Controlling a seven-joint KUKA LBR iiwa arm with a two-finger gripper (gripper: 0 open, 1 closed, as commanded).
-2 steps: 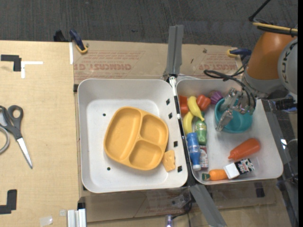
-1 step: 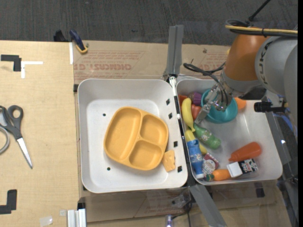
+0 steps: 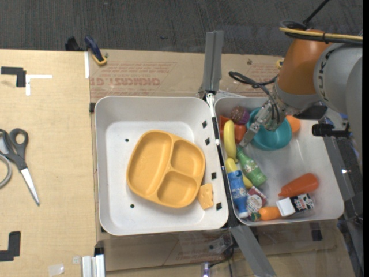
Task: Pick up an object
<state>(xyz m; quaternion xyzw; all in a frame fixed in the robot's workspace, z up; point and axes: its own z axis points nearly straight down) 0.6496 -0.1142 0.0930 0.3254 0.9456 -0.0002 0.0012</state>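
My gripper (image 3: 249, 137) hangs low over the back left part of the right bin (image 3: 323, 154), slanting down to the left from the orange-banded wrist. Its tip is just left of a teal bowl (image 3: 277, 135) and above a green bottle (image 3: 251, 169). A yellow banana (image 3: 229, 138) lies along the bin's left wall, with a purple piece (image 3: 240, 117) behind it. Toward the front lie a blue tube (image 3: 236, 188), an orange carrot (image 3: 300, 184), a small black-and-white box (image 3: 297, 203) and a small orange piece (image 3: 268, 213). I see nothing held at the gripper's tip.
The left bin (image 3: 109, 154) holds a yellow divided plate (image 3: 166, 169) and a yellow cheese wedge (image 3: 206, 196) at its front right. Scissors (image 3: 20, 160) lie on the bench at far left. A metal divider (image 3: 212, 68) stands between the bins at the back.
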